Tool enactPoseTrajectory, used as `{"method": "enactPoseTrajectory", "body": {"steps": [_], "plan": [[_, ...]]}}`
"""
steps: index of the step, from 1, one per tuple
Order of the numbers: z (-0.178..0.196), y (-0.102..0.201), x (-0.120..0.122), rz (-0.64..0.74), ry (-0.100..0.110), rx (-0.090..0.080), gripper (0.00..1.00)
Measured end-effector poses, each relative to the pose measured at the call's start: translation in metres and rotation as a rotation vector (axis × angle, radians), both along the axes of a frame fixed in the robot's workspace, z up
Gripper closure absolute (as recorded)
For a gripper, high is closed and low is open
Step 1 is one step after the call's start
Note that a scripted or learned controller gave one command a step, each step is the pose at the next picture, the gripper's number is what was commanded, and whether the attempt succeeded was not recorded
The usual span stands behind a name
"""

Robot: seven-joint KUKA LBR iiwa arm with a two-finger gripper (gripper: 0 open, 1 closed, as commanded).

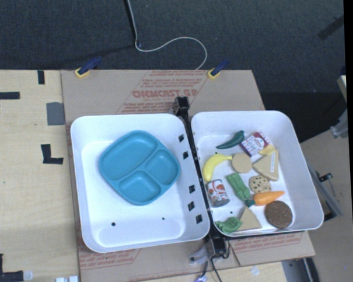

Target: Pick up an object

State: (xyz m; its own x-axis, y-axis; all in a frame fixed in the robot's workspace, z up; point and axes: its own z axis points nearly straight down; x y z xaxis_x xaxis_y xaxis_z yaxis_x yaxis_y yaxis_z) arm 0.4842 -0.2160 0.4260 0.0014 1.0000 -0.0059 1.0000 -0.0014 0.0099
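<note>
Pincer state: cannot tell, no hold confirmed. Candidate objects crowd right bin (294, 139): toy banana (215, 164), carrot (268, 197), small can (218, 192). Blue divided plate (139, 166) alone in left bin (139, 231). Step judged pre-approach. Next: descend over loosely packed piece, banana likeliest.

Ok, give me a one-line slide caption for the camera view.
Overhead view: blue divided plate in the left bin; toy food, including a banana and carrot, in the right bin.
</note>
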Motion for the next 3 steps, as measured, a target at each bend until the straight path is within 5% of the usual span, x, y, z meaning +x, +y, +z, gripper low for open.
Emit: {"method": "enactPoseTrajectory", "body": {"steps": [1, 2, 3], "plan": [[0.117, -0.009, 0.000, 0.003, -0.004, -0.001, 1.00], [0.109, 0.109, 0.001, 0.015, 0.009, 0.008, 1.00], [0.093, 0.168, 0.000, 0.009, 0.012, 0.007, 1.00]]}}
